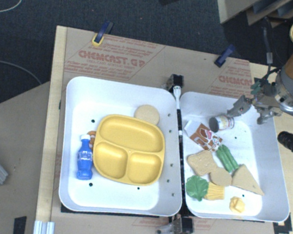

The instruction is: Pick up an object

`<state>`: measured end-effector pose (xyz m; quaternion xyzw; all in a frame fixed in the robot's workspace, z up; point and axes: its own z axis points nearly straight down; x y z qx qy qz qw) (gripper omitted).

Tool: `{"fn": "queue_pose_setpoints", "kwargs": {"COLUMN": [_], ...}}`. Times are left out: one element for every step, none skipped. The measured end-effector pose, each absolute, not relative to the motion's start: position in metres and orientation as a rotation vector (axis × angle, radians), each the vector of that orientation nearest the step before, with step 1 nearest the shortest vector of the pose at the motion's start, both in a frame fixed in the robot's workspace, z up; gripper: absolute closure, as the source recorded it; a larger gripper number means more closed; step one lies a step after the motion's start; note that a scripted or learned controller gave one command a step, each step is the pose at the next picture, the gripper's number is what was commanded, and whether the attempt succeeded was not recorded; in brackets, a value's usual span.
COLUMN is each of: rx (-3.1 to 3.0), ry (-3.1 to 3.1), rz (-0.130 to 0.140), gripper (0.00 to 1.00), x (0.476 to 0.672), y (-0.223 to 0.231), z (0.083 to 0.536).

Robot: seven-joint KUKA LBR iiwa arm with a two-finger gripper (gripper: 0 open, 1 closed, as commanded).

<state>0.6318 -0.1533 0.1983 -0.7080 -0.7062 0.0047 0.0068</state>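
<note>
Near right bin's point(280, 162) top, claw point(234, 112) sits w/ small silver, cylindrical can point(221, 123) just below; grip state unclear.

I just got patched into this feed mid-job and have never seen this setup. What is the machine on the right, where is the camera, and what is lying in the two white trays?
You are looking down at a slant from one fixed camera above a bench. The grey and orange machine at the right is a robot arm; its hand hangs over the top of the right bin, just above a small silver can lying on its side. I cannot tell whether the hand is gripping anything.

The left bin holds a yellow divided plate, a blue bottle beside it, and a round beige cookie behind it.

The right bin holds toy foods: a brown snack packet, a green pod, a bread slice, a tan wedge, green lettuce, and a yellow cheese piece.
</note>
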Motion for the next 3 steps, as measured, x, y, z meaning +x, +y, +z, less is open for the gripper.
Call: {"fn": "queue_pose_setpoints", "kwargs": {"rx": [-2.221, -2.217, -2.217], "ry": [-2.221, -2.222, -2.219], "rz": [0.001, 0.003, 0.004], "gripper": [0.0, 0.0, 0.0], "x": [0.635, 0.642, 0.634], "y": [-0.153, -0.152, -0.147], "z": [0.208, 0.163, 0.116]}}
